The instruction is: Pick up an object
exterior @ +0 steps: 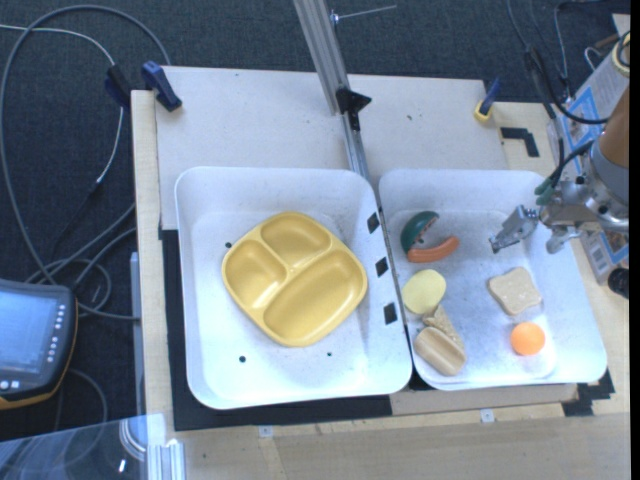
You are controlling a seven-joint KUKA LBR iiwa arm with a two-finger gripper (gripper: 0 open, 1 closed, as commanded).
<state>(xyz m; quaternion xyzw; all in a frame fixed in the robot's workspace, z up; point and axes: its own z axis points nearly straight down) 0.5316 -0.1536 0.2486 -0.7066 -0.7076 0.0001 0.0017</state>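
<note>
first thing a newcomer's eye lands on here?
Probably the yellow divided plate, big and bright in the middle of the left bin. Next, the cluster of toy food in the right bin, notably the orange ball near its front right, with the gripper reaching in from the right.

At the frame's right edge, the grey metal two-finger gripper (515,230) has angular silver fingers; green wiring trails beside its pale wrist.
</note>
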